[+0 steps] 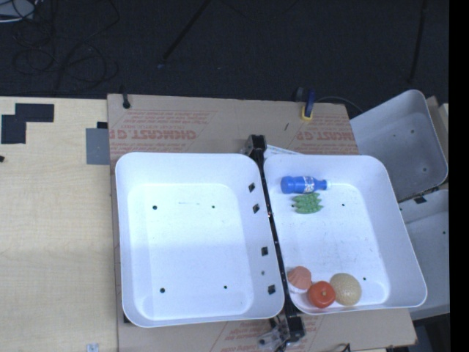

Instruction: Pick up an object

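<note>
The right bin (370, 237) holds several small things. A blue bottle (302, 185) with a white cap lies on its side near the bin's far wall. Just in front of it sits a small green leafy toy (308, 204). At the bin's near edge a pink shell-like piece (298, 276), a red tomato (321, 294) and a tan round ball (346, 288) are bunched together, touching one another.
The left bin (190, 233) stands beside the right one, with a black divider with clips (265, 226) between them. Both rest on a cardboard sheet (220, 127). A grey metal plate (399, 141) lies at the right.
</note>
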Robot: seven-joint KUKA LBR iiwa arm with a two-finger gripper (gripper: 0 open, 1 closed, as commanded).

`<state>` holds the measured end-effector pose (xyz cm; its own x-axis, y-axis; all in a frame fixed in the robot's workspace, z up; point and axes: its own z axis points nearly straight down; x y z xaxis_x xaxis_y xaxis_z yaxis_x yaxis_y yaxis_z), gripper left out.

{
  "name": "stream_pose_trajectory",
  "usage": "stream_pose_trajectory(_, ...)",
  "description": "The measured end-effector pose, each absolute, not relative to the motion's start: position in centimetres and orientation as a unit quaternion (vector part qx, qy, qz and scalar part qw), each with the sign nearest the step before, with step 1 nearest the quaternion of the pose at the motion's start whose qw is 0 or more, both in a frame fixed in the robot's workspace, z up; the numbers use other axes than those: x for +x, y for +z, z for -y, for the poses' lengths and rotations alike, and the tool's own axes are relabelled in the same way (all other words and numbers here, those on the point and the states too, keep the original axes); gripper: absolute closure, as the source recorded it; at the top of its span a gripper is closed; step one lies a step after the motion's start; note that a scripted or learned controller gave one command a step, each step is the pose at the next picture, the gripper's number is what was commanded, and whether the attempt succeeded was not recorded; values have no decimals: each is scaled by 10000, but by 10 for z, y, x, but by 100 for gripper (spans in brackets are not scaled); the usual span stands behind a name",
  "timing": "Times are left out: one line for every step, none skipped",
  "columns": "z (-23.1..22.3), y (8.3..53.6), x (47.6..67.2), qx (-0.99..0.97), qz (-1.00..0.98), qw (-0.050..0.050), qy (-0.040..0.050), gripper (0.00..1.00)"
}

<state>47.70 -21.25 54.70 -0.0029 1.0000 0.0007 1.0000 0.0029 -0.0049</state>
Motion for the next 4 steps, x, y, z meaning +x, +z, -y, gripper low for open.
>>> stream_pose_trajectory(213,537,476,-7072,7070,11,11,0)
stream_pose_trajectory(213,533,476,-7072,7070,10,10,0)
stream_pose_trajectory(213,538,476,-7065,7077,2,7,0)
stream_pose_trajectory(213,547,477,-7056,7086,6,13,100)
